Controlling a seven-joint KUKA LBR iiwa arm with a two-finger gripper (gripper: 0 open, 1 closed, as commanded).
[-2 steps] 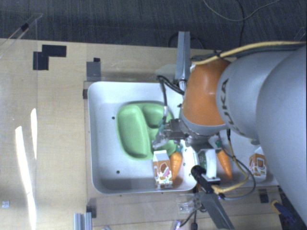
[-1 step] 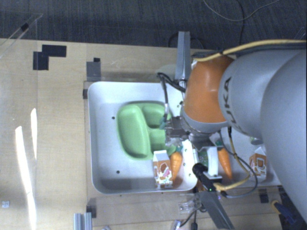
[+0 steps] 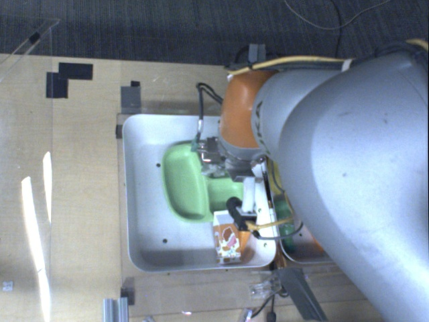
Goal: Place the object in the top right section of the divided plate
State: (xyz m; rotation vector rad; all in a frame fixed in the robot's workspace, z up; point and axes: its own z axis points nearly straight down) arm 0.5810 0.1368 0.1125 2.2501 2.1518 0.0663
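Note:
A light green divided plate (image 3: pixel 186 183) lies in the left white bin (image 3: pixel 141 200), with its right part hidden under the arm. My gripper (image 3: pixel 224 173) hangs over the plate's right side, and the wrist covers its fingers. A small box with an orange and white printed label (image 3: pixel 228 238) stands in the bin near the front wall, just below the plate and close to the wrist.
The big grey arm with its orange band (image 3: pixel 238 113) covers most of the right bin (image 3: pixel 301 250). Black markers (image 3: pixel 67 78) sit on the wooden bench at the back left. A clear panel (image 3: pixel 27 180) stands along the left side.

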